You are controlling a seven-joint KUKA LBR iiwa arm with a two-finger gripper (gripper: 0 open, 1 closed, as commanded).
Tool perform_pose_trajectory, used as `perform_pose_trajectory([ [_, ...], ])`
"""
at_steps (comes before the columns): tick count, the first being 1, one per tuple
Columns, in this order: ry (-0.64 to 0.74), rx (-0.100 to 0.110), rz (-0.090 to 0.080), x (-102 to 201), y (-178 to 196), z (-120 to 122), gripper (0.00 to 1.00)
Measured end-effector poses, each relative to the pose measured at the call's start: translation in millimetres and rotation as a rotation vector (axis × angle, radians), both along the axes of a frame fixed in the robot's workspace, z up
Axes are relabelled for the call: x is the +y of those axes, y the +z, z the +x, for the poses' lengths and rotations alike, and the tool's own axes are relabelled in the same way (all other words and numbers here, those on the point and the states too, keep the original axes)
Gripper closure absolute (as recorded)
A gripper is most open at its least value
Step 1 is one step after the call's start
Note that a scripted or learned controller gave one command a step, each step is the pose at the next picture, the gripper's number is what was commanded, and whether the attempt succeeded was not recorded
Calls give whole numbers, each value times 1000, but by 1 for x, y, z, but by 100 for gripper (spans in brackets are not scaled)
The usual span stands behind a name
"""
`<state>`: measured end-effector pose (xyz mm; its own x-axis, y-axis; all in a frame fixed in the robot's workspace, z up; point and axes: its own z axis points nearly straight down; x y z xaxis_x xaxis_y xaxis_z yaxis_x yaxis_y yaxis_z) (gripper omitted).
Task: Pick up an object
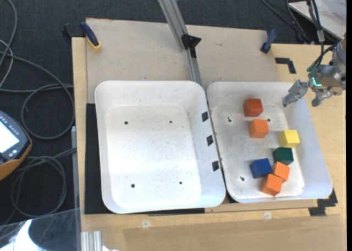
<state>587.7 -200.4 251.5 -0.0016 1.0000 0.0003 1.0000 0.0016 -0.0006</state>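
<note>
The right bin (236, 187) holds several small blocks. Two orange blocks (253, 107) (258, 128) sit near its middle. A yellow block (289, 138) lies further right, with a green block (284, 155) just below it. A blue block (260, 167) and two more orange blocks (281, 171) (270, 184) cluster at the near right. My gripper (306, 95) hangs at the bin's far right edge, above and to the right of the blocks. Its two fingers (292, 94) are spread apart with nothing between them.
The left bin (110, 134) sits beside the right one, on the wooden bench (137, 52). A slanted metal bar (173, 16) runs down to the gap between the bins. Blue clamps (91, 35) (268, 41) grip the bench's far corners. Cables lie on the floor around.
</note>
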Motion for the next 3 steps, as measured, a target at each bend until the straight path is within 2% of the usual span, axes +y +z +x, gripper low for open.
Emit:
perform_pose_trajectory([
  [2,-1,4,2,-6,-88,0,0],
  [3,-2,-8,5,-4,-142,-1,0],
])
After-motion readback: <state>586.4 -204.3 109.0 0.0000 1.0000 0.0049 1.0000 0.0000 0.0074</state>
